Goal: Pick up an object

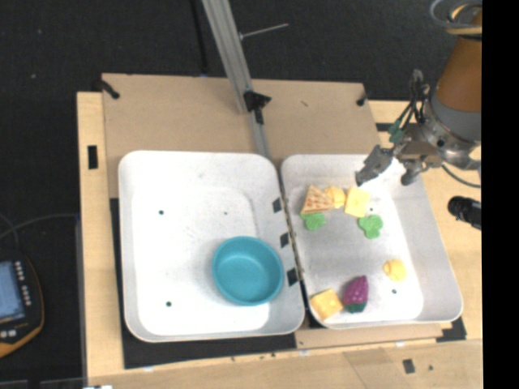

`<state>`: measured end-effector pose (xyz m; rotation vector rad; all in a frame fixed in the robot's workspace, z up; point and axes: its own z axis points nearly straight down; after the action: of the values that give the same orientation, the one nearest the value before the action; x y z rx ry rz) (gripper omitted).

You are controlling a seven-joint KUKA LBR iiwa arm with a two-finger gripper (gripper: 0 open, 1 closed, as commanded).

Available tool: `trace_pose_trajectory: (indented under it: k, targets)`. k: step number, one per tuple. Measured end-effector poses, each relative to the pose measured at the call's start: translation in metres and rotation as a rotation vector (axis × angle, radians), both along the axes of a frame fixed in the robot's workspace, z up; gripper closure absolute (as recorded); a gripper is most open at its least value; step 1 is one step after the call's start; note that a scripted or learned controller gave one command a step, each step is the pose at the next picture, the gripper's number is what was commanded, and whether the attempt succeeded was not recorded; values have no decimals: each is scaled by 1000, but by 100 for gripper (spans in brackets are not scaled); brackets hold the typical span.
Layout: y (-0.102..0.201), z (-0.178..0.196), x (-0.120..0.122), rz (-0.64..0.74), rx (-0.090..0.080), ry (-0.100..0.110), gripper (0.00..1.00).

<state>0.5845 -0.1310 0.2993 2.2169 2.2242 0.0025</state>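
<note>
Two matt white plastic bins, faintly speckled, a smooth, slightly glossy teal plastic bowl, small plastic-looking toy foods in yellow, green and purple, pale wood-toned table, brushed metal rail, dull metal tool

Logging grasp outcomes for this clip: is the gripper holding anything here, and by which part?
Nothing is held. The gripper hangs open above the right bin's far edge, with no object between its fingers.

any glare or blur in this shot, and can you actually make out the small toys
Camera view: both white bins are bright, nearly washed out; the blue bowl reads crisp; the small toys, like the purple one, look soft and low in detail; the gripper is slightly blurred.
</note>
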Motion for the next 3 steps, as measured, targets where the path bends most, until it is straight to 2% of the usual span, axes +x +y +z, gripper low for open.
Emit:
trace_pose_trajectory:
  k: [1, 2, 3]
  targets:
    - [0, 0, 0, -1, 0, 0, 0]
    - [3, -45, 6, -4, -2, 4, 0]
    - [1, -86, 0, -4, -2, 1, 0]
